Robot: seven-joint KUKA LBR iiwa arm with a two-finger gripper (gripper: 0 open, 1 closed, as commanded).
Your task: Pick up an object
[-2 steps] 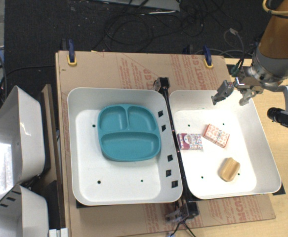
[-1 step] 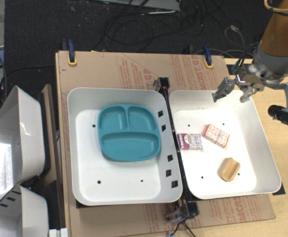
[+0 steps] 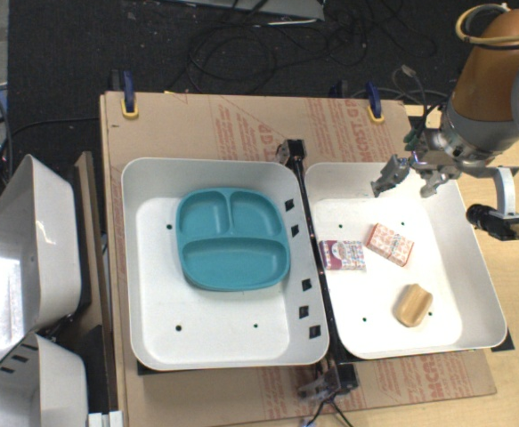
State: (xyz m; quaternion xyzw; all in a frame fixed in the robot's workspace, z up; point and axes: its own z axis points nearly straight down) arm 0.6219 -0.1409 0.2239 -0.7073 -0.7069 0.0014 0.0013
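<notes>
The two-finger metal gripper (image 3: 414,176) hangs over the far edge of the right-hand shallow white bin (image 3: 348,336), its fingers spread wide with nothing between them. Three candidates lie in that bin. A small pink-and-white patterned box (image 3: 391,244) sits nearest, just toward the camera from the gripper. A flat white-and-purple printed packet (image 3: 343,255) lies beside that box, on the side toward the teal divided plastic tray (image 3: 233,239) in the left-hand bin. A tan rounded bread-like lump (image 3: 413,305) rests farther from the gripper, beyond the box and nearer the camera.

The pink box looks the best choice: it is closest, stands clear of its neighbours, and offers straight sides. To grasp it well, the arm should centre over the box, turn the wrist so the fingers straddle its short width, then descend fully before closing. The box lies at a slant, so matching that angle probably matters.
</notes>
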